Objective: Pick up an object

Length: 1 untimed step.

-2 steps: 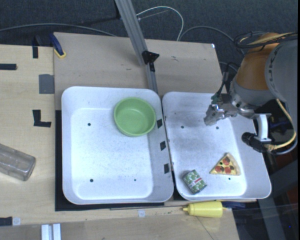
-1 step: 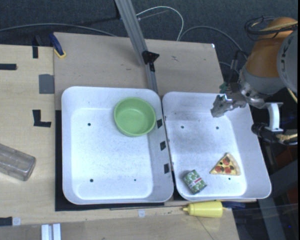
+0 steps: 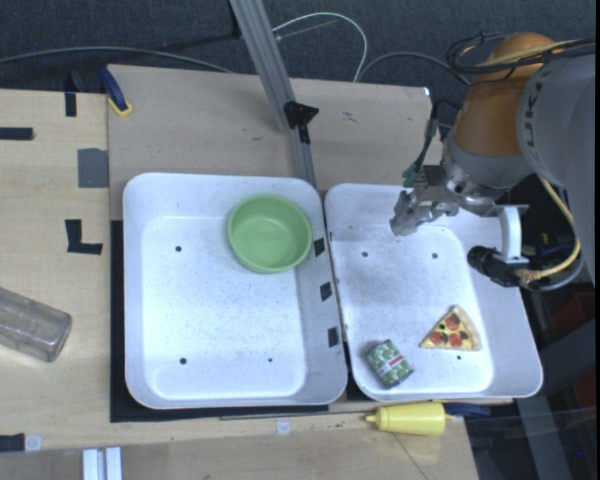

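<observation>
**Ana:** Nearest the camera, just outside the bins' front rim, a yellow bottle [image 3: 408,419] lies on its side on the bench. Is that a candidate?

**Ben:** Hardly; it sits outside the bins. Just behind it, in the right bin [image 3: 380,268], are a small green packet [image 3: 389,362] and a toy pizza slice [image 3: 451,330], near each other at the front but not touching. Either could be the object to pick up.

**Ana:** So has anything been lifted?

**Ben:** No. Both lie flat on the bin floor. The gripper [image 3: 414,212] hangs over the far end of the same bin, well apart from them. I'd judge the task barely begun: approach, descent, closing and lift are all left.

**Ana:** And the jaws?

**Ben:** I cannot tell; they blur into one dark shape from this angle. Nothing visible is pinched between them.

**Ana:** What else is around?

**Ben:** The left bin [image 3: 180,318] holds a green bowl [image 3: 270,232] at its far right corner, another possible target. A clear plastic container [image 3: 20,320] rests on the bench off to the left. Farther back, a grey pole [image 3: 265,48] slants up from between the bins.

**Ana:** Anything in the way?

**Ben:** The floor between gripper and toys looks open. The packet lies near the bin's left wall, which may crowd a finger.
</observation>
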Tool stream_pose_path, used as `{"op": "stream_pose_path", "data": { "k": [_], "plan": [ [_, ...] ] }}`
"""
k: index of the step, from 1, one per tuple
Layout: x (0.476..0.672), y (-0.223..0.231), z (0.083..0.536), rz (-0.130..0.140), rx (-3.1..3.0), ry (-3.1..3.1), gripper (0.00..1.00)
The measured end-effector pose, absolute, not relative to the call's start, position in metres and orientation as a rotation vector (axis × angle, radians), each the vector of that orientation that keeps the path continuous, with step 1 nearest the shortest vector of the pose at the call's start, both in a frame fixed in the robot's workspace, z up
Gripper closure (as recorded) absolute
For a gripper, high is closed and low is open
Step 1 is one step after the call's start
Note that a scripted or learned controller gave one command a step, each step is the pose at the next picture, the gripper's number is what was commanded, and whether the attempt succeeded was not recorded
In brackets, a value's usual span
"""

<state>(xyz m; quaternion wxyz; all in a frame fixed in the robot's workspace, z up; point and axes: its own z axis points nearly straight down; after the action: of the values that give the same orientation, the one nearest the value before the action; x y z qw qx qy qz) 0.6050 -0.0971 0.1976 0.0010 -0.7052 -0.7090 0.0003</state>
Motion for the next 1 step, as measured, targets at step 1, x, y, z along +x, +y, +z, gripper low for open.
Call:
{"op": "stream_pose_path", "data": {
  "k": [1],
  "plan": [
    [0.6001, -0.0355, 0.2055, 0.0, -2.211, -2.228, 1.0]
  ]
}}
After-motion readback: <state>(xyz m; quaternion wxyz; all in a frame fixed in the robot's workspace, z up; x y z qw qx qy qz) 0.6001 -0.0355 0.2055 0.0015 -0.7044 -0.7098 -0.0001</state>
